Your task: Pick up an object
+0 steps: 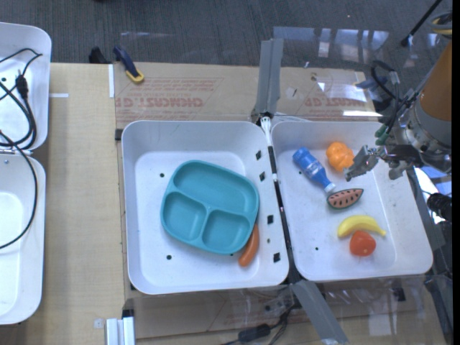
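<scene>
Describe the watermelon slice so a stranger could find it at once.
Look in the right-hand white bin, near its middle. The watermelon slice lies just below the blue bottle and above the banana. It alone has a green rind and seeded red flesh.

Blue clamp (127, 64) on cardboard (187, 95); black cables (18, 113).

Tan bench (79, 192) with two shallow white bins, left (136, 214) and right (410, 257), side by side.
</scene>
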